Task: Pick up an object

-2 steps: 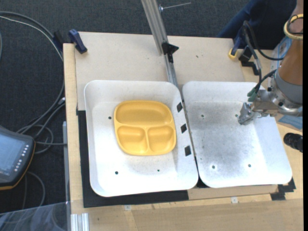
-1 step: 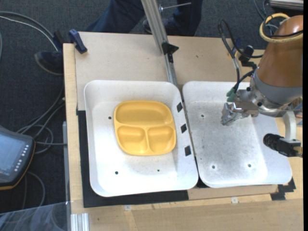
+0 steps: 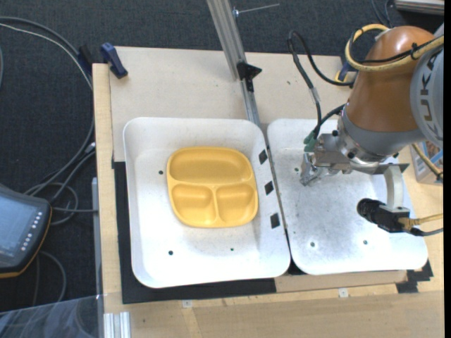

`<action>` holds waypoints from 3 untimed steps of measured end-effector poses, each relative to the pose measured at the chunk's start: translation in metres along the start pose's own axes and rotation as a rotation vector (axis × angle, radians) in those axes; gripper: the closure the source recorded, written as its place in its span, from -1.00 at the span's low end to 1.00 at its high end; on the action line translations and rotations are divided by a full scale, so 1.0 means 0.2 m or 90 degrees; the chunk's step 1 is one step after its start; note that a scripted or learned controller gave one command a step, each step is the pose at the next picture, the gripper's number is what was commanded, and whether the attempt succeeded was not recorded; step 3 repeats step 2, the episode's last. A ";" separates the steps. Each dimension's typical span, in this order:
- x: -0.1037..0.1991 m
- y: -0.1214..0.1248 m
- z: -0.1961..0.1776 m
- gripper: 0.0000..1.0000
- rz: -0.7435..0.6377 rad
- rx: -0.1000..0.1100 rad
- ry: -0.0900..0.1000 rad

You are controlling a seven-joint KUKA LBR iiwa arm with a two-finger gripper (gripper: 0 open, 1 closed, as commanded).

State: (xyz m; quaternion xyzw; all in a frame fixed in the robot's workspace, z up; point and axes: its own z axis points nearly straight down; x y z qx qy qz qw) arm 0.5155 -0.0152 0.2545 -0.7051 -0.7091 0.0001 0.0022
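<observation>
One thing worth going for: a yellow divided plate (image 3: 211, 186), lying flat in the middle of the left bin (image 3: 151, 252), hollow side up, three compartments showing. Gripper (image 3: 308, 175) poised over the right bin (image 3: 331, 224), toward that bin's upper left in the camera view, just beside the paired rims between the bins, and apart from the plate. Cannot tell from this slant whether open or shut; nothing visibly in its hold.

Judged as the approach, with the pick itself not yet begun. To do it well: rise clear first, then cross above the raised rims instead of dragging across them. Aim for the plate's edge, not its centre; probably too broad to span whole, so go for the nearer right-hand lip or one of the inner ridges, one jaw inside and one outside. Spread wide before descending. Come straight down, stop short of pressing into the bin floor, close firmly, then lift slowly. Watch for tilt: with a hold on one edge only, likely droop on the far side. Expect smooth plastic and some slip; bite deep on the lip. Mind the sloping wall of the left bin just right of the plate, perhaps close enough to crowd the outer jaw. Keep clear of the metal post (image 3: 224, 20) at the back during the crossing.
</observation>
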 end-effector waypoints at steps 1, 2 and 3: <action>0.24 0.01 0.02 1.00 0.000 0.000 0.000; 0.52 0.00 0.12 1.00 -0.001 0.002 0.000; 0.52 0.00 0.12 1.00 -0.001 0.002 0.000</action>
